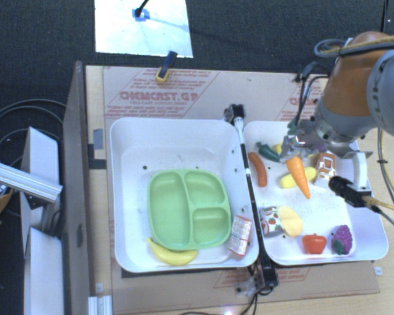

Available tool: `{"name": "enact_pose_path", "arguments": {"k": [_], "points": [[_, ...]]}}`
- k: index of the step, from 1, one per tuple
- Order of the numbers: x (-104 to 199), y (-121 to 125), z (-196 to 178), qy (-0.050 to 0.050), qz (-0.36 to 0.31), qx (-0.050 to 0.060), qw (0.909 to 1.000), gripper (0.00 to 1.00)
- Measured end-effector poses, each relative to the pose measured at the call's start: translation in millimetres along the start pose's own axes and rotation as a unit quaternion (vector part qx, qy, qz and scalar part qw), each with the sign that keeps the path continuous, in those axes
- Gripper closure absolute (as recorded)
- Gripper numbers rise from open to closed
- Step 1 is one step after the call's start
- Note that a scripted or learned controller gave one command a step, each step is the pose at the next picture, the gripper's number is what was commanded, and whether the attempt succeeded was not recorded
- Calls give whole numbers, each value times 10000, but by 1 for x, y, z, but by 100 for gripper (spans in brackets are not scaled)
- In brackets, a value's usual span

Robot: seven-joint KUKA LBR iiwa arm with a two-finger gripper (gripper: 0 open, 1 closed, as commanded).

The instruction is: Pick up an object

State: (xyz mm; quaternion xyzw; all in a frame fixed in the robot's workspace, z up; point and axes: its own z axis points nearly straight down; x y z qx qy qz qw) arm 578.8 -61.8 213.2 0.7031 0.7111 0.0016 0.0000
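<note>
Where dark carpet (39, 38) spreads, two white bins (128, 241) share a bench (184, 87).

The arm (364, 84) reached in over the right bin (374, 241), its claw (295, 143) low beside the carrot (299, 174) and the green pepper (269, 152). A sausage (257, 168) lay near the divider. In the left bin (128, 195), a green tray (189, 209) sat with a banana (173, 254) just beside it.
</note>
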Motion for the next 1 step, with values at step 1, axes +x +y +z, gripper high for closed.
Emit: {"name": "enact_pose_path", "arguments": {"k": [1], "points": [[29,-8,-4,-8,20,10,10000,100]]}}
